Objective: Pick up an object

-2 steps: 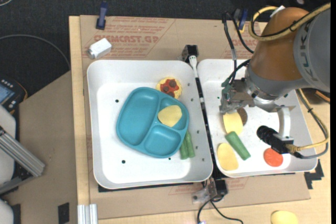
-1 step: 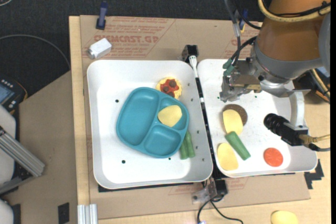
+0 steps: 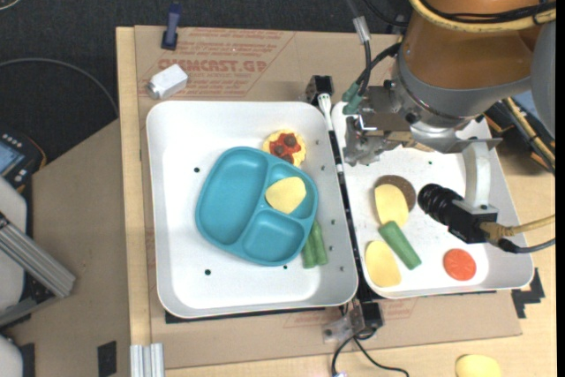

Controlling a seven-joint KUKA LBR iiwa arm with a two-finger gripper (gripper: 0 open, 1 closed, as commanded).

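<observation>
Camera view from above the table [image 3: 132, 190], which carries two white bins side by side. The gripper [image 3: 362, 147] stands low over the far left corner of the right bin [image 3: 430, 280], just beside the wall shared with the left bin [image 3: 168, 216]; whether it is open or closed cannot be told, and nothing is seen held in it.

Right bin: a yellow slice [image 3: 392, 202] lies on a brown disc [image 3: 402, 186], near the gripper on the side toward the camera. Below them a green stick [image 3: 400, 245] lies slantwise, touching a yellow oval [image 3: 382, 264] near the bin's near left corner. A red disc [image 3: 459, 264] lies apart by the near rim, with bare floor around it.

Left bin: a teal divided plate [image 3: 231, 206] takes up the middle, with a yellow piece [image 3: 286, 193] in its right compartment. A small tart [image 3: 284, 147] touches the plate's far edge. A green pod [image 3: 314, 246] is wedged between the plate's right edge and the shared wall. Open floor remains along the left bin's left and near sides.

A white block [image 3: 168, 81] rests on the table beyond the left bin.
</observation>
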